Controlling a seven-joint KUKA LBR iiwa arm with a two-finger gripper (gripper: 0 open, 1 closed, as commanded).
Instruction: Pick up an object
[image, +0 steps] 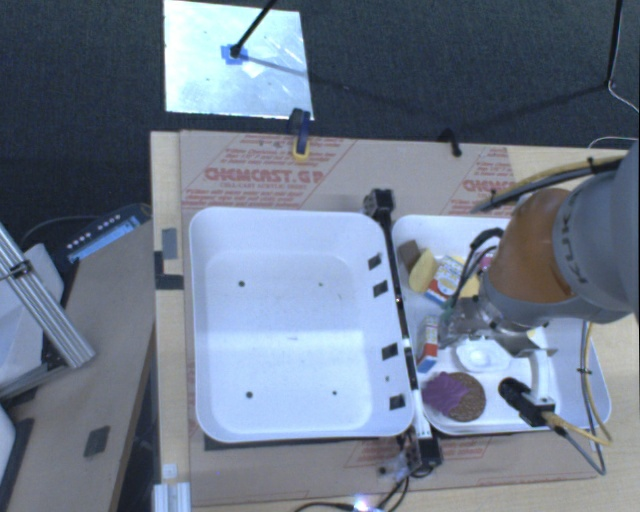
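Two shallow white bins are seen side by side on the bench (330, 470). The left bin (215, 400) has only four small dark dots on its floor. The right bin (408, 228) carries the clutter: a yellow block (423, 270) near the upper left, a small carton (447, 283) with red and blue print just beside it, a round purple-and-brown disc (455, 396) at the lower left, and a white round piece (480, 354) just above the disc.

The grey arm (590, 250) with its orange band (530, 255) is reached in from the right over the right bin. The claw (455, 325) is placed low among the objects, near the carton and the white piece; whether it is wide or narrow cannot be told, and nothing is seen held in it.

Red lettering on the board beneath the bins is read as "CHEMCAST GP" (262, 175), printed upside down; a partial repeat is seen at the upper right. The print on the carton is too small to be read.
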